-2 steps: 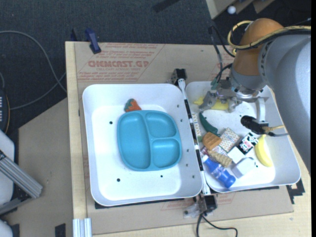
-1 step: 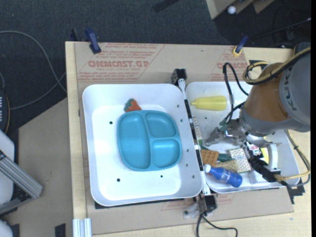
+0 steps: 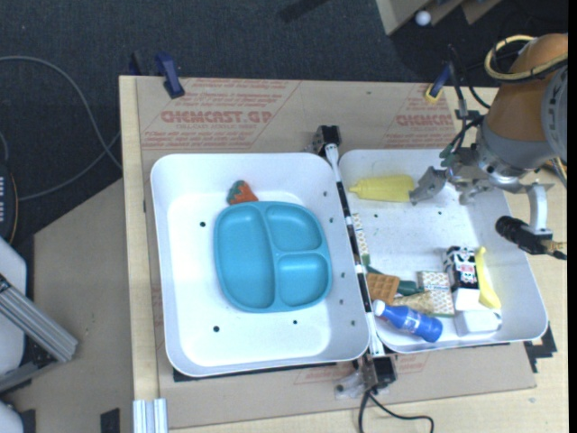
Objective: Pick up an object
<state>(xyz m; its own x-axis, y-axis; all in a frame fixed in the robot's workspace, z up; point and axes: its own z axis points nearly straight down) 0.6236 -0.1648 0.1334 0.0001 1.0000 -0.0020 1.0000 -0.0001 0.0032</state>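
Robot fingers [image 3: 431, 186] hang spread and released beside a yellow corn cob [image 3: 382, 188], upper right bin [image 3: 532, 278].
One cob lies lengthwise left to right; one blue bottle [image 3: 410, 321] lower down; one blue divided plate [image 3: 271, 254] in the left bin [image 3: 180, 269].

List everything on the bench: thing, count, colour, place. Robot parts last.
bins: 2, white, side by side on the bench
divided plate: 1, blue, middle of the left bin
small toy: 1, orange and green, left bin, touching the plate's far edge
corn cob: 1, yellow, far end of the right bin
bottle: 1, blue with white cap, near edge of the right bin
waffle piece: 1, tan, right bin beside the divider
banana: 1, yellow, right side of the right bin
carton: 1, black and white, beside the banana
clamps: 2, blue, far edge of the board
arm: 1, grey with orange band, over the right bin's far right corner
gripper: 1, grey, just right of the corn cob
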